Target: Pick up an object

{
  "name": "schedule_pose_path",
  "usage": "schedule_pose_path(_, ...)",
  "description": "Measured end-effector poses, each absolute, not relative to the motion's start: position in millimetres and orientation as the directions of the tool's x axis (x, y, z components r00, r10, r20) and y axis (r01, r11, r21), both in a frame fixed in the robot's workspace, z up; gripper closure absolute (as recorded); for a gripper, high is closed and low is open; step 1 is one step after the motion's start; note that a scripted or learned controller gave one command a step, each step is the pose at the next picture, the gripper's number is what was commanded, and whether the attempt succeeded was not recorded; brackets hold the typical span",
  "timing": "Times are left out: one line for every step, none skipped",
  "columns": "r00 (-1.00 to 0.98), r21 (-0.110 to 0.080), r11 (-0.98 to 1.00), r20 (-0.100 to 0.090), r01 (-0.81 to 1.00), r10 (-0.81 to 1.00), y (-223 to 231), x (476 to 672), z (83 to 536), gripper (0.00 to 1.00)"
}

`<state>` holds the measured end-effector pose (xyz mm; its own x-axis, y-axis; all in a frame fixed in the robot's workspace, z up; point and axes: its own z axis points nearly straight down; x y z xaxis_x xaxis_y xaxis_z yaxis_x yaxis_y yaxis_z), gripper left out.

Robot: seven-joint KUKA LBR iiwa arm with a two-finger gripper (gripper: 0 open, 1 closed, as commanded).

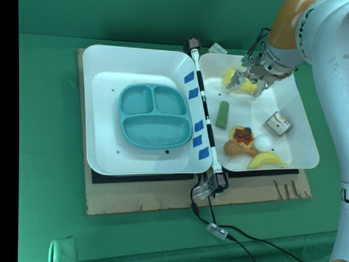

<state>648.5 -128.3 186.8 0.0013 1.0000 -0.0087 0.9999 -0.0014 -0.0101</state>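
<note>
Banana low, yellow toy — under jaws

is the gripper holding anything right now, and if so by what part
Cannot be told. The gripper sits over a yellow object at the back of the right bin, but no grasp shows.

Even, fairly bright light falls from above, with a green-teal cast over everything. The two shallow white plastic bins glare softly and lose surface detail. Shadows are faint and short under the bin rims. Focus is mildly soft throughout; the green cloth-covered worktop darkens toward the corners.
</note>
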Motion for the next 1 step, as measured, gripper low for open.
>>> schedule_pose_path(0.007,0.001,-0.007,-0.016,1.0,1.0,-131.4,650.6,204.4,1.0)
